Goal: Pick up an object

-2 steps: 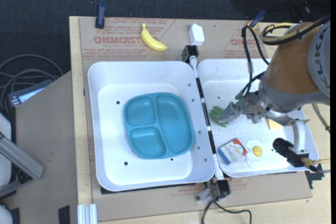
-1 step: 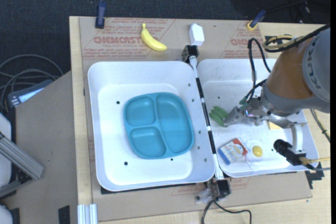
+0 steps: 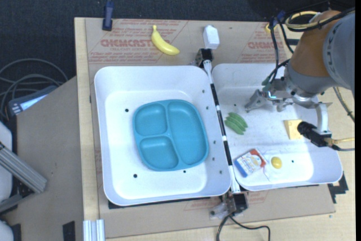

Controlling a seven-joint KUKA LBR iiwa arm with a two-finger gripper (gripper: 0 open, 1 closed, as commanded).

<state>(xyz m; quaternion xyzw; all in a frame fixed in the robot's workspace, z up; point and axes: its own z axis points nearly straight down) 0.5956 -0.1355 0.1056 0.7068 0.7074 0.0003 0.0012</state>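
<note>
Right bin (image 3: 330,172), ribbed green pod-like object (image 3: 236,123), tool (image 3: 265,97) nearby

A divided plate (image 3: 169,135) lies in the left bin (image 3: 113,93). In the right bin (image 3: 321,172), a pea pod (image 3: 236,123) sits by the shared wall, a carton (image 3: 250,162) near the front edge. A banana (image 3: 163,42) rests on the bench (image 3: 130,36) behind the bins.

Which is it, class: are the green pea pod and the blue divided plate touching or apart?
Apart. The camera view shows the green pea pod in the right bin, the blue divided plate in the left bin.
</note>
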